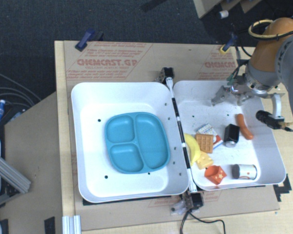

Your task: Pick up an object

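Gripper (233, 92) sits over the upper part of the right bin (268, 172), fingers splayed apart, nothing between them. All the objects lie below it, toward the bin's near side. Closest is the orange sausage (244, 126), just beside the black can (231, 134). Further down: waffle (204, 143), yellow banana (193, 148), red piece (214, 174) and silver can (244, 171). Left bin (85, 99) holds a blue divided plate (136, 142), well apart from the gripper.
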`<state>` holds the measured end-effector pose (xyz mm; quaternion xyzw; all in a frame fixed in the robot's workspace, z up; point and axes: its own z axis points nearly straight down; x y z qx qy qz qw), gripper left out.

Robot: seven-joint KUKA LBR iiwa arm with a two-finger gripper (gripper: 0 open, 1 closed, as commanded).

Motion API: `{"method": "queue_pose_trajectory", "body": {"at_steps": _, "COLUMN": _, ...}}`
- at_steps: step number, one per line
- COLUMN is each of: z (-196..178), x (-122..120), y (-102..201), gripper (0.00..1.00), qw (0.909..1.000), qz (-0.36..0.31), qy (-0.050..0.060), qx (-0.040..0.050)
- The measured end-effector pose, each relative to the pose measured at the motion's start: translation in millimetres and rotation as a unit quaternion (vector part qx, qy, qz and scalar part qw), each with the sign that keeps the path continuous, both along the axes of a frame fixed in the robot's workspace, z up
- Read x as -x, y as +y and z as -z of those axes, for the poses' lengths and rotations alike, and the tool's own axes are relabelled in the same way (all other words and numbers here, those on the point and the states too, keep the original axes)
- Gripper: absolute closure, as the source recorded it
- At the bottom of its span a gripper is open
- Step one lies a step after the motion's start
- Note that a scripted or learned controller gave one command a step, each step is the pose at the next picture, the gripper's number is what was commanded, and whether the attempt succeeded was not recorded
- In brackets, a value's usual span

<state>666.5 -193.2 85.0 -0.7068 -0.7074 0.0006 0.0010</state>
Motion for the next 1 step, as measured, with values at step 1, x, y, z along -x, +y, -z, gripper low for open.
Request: {"method": "queue_pose_trajectory", "body": {"at_steps": 1, "z": -0.2, "x": -0.1, "y": 22.7, "gripper": 0.0, "qw": 1.0, "qz": 0.0, "qy": 0.0, "qx": -0.0003}}
